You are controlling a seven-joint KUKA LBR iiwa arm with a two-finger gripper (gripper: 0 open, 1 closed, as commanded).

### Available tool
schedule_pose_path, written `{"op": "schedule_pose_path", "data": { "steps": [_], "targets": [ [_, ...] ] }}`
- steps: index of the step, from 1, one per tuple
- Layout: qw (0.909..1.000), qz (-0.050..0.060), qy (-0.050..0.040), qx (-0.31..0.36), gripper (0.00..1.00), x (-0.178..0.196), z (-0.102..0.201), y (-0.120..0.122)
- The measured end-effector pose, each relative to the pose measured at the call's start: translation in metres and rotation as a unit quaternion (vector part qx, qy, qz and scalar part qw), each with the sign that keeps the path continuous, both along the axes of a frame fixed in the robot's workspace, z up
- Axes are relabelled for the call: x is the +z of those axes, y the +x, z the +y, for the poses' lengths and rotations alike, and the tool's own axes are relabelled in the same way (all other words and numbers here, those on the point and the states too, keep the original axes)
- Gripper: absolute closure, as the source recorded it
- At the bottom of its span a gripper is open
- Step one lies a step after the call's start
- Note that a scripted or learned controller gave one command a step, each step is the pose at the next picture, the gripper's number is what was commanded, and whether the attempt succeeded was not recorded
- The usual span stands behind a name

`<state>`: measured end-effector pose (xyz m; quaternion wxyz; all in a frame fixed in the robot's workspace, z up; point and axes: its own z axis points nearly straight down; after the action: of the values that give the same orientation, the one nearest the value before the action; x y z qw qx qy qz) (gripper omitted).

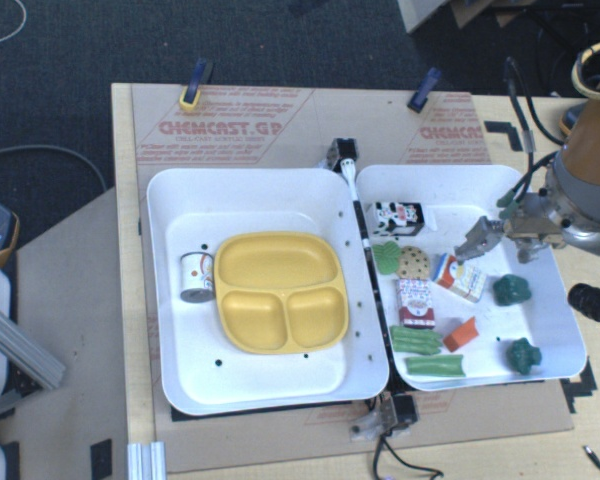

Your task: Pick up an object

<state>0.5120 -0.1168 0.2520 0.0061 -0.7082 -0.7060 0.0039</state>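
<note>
Arm [580, 168] comes in from the right edge, wrist bent down and leftward over the right bin [555, 318]. The gripper [477, 243] sits at the arm's left end, pointing down-left, over the middle of that bin. Its tip is just above a small red-and-white carton [461, 278] — touching or only near, cannot tell. Whether the gripper is open or closed is not readable from this angle, and nothing is clearly seen held.

Right bin contents: a black-and-white cow-print carton [397, 218] near the top left, a green round piece [386, 258] and a speckled cookie [413, 262] just below it, a red-and-white box [415, 303] under those. Two green pods [425, 353] lie along the bottom edge, an orange block [461, 334] beside them. Two dark green lumps [512, 290] and [522, 356] on the right side, well apart from the gripper.

Left bin [170, 268] — a yellow divided tray [280, 291] in the centre, a small tin can [196, 276] touching its left edge.
</note>
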Motion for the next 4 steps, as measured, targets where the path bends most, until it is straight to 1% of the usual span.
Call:
{"op": "schedule_pose_path", "data": {
  "steps": [1,3,4],
  "targets": [
    [1.0000,-0.006,-0.0010,0.002,0.00,0.006,0.000,0.002],
    [1.0000,-0.003,-0.0002,0.002,0.00,-0.088,0.011,0.013],
    [1.0000,-0.003,-0.0004,0.001,0.00,-0.138,0.004,0.005]
  ]
}}
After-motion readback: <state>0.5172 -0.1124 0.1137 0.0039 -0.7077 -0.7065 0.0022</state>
